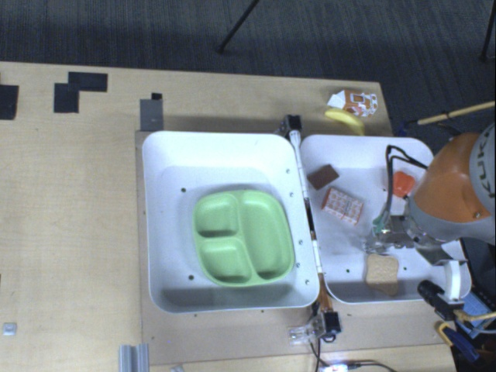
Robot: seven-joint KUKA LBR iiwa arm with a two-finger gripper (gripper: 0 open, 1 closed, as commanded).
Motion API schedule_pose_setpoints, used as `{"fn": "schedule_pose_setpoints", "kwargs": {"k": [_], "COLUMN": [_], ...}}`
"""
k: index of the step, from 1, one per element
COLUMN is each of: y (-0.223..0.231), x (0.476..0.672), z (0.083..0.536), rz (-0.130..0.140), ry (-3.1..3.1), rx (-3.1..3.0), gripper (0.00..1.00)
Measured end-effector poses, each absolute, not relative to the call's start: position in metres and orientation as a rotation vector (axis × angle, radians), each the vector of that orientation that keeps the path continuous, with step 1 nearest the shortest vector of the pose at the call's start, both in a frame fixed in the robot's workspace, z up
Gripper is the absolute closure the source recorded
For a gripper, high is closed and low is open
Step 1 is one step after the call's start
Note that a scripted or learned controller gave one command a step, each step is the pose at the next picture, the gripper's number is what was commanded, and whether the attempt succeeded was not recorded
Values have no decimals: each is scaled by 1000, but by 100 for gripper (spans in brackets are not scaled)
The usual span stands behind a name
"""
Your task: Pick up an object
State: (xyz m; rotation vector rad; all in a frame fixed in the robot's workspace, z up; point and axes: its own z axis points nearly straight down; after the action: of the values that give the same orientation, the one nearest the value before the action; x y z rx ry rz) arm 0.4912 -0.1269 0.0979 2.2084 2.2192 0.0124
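The left bin (225,149) holds a green divided plate (242,236). In the right bin (353,149), the gripper (380,242) hangs just above a tan block (381,273); whether it is spread cannot be told. A patterned packet (342,205) and a brown block (322,176) lie farther back.

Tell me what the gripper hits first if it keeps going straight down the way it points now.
Probably the tan block just below the gripper in the right bin, though depth is unclear.

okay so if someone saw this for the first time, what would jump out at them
Probably the pale green divided tray, lying alone in the left bin. Next, the arm's orange band, over the right bin, where the gripper sits just above a tan block.
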Motion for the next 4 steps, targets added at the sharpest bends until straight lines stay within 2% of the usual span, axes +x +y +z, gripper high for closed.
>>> {"fn": "schedule_pose_setpoints", "kwargs": {"k": [1,2,3,4], "y": [-127,-126,-204,-206], "x": [491,493,599,670], "z": [98,108,86,230], "rz": [12,16,5,5], "ry": [2220,2221,2222,2224], "rx": [2209,2205,2210,2208], "gripper": [0,100,100,100]}}
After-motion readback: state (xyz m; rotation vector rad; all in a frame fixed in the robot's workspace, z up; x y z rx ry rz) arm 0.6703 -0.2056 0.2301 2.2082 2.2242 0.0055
